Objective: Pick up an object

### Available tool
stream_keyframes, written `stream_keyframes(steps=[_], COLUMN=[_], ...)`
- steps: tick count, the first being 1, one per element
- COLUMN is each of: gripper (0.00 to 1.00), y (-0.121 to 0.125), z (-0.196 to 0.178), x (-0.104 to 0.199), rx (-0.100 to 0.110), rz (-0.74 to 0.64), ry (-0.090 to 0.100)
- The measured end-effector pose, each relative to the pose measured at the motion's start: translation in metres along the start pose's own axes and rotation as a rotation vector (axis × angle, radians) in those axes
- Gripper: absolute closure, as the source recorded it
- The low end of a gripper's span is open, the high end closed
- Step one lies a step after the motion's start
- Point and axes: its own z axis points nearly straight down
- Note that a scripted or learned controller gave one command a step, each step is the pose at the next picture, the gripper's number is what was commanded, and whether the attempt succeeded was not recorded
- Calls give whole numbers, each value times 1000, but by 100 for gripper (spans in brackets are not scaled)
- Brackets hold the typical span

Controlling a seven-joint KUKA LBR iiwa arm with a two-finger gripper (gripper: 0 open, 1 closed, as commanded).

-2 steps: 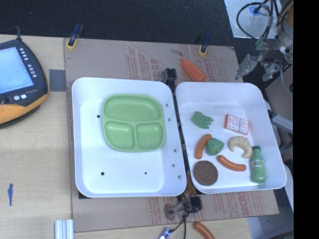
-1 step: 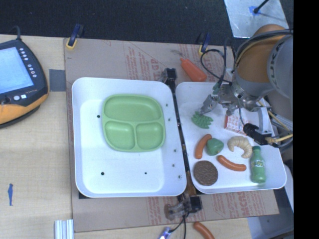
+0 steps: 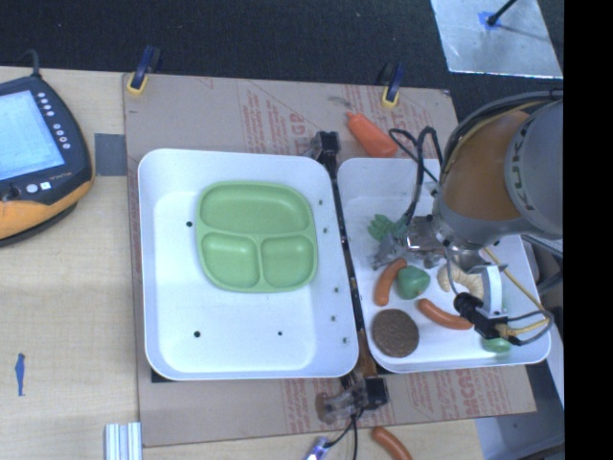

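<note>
The right bin holds several toy foods. A leafy green piece lies at its left. An orange sausage and a round green piece lie side by side in the middle. In front of them are a brown round cookie and a second orange sausage. A pale piece is partly hidden under the wrist. My gripper is low over the bin, between the leafy piece and the round green piece. The arm's grey and orange body covers the bin's right part.
The left bin carries a green divided plate. An orange carrot lies on the bench behind the right bin, and another orange piece lies in front. A teach pendant sits far left. Cables trail near a small green piece.
</note>
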Motion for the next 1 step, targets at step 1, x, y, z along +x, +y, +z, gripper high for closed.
stream_keyframes(steps=[1], gripper=[100], y=[0], z=[-11], x=[-1], rx=[0], rz=[-3], ry=[-2])
